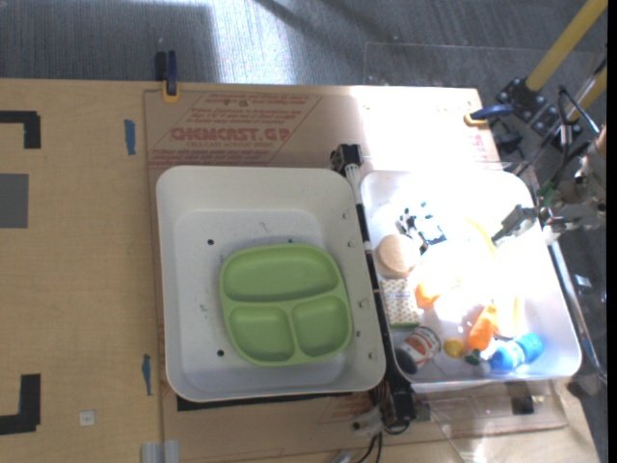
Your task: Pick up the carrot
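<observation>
The carrot [482, 330] is a small orange piece lying in the front right part of the right bin [564, 302], among other toys in strong glare. Another orange item [425, 296] sits left of it, half washed out by the light. My gripper [518, 223] hangs over the right bin's far right side, above and to the right of the carrot and well apart from it. Nothing can be seen in it.
The left bin [183, 258] holds a green divided plate [285, 303]. The right bin also has a tan round bun [395, 256], a black-and-white item [422, 228], a patterned packet [400, 303], a red-and-white can [421, 343] and a blue toy [511, 353].
</observation>
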`<state>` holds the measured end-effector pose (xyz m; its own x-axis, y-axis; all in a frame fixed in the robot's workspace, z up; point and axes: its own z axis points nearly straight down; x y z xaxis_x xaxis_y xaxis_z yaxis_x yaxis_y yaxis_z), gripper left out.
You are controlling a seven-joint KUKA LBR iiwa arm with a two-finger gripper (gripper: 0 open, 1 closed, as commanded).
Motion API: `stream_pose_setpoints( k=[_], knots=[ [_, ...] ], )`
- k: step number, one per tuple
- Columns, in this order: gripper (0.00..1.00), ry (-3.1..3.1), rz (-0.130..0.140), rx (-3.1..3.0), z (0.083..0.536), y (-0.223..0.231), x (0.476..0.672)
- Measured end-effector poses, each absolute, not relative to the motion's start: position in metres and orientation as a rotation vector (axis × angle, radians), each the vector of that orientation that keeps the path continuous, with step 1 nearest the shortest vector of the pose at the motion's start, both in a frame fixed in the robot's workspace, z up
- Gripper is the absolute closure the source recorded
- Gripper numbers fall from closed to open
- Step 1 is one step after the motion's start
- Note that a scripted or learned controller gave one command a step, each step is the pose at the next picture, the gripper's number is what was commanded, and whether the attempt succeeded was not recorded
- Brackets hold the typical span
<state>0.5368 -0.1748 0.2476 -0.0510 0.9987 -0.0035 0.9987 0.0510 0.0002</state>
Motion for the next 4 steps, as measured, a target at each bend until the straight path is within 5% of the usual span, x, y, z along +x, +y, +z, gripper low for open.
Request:
stream_pose_setpoints(
  k=[1,3,4],
  knots=[
    [0.0,2.445,0.006,1.967,0.098,-0.164,0.483],
    [0.0,2.642,0.0,1.664,0.09,-0.108,0.484],
    [1.0,2.625,0.007,1.658,0.102,-0.108,0.488]
  ],
)
